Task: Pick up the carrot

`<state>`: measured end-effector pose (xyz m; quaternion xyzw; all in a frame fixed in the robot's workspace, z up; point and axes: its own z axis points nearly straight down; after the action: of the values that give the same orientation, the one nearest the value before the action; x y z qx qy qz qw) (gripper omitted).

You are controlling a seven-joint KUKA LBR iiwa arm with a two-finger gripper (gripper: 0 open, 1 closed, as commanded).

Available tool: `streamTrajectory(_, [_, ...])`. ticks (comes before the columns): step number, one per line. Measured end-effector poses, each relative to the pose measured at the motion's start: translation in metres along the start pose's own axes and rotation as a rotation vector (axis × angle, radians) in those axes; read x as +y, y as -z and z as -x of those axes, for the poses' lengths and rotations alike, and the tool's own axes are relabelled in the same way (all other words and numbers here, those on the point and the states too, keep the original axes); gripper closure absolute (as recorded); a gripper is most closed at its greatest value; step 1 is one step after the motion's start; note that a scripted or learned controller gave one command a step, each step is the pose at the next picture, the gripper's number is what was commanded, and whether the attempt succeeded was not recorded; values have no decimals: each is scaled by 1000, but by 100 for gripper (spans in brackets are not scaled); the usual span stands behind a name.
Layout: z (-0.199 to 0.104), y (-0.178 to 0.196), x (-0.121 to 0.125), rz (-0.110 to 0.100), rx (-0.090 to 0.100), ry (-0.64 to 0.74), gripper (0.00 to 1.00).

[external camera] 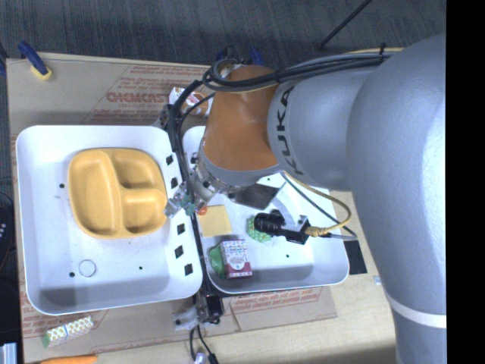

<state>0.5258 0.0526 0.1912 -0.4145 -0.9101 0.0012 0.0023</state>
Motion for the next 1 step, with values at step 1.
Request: streamTrajectory(1, [-4,58,-32,2,-3,-127,100])
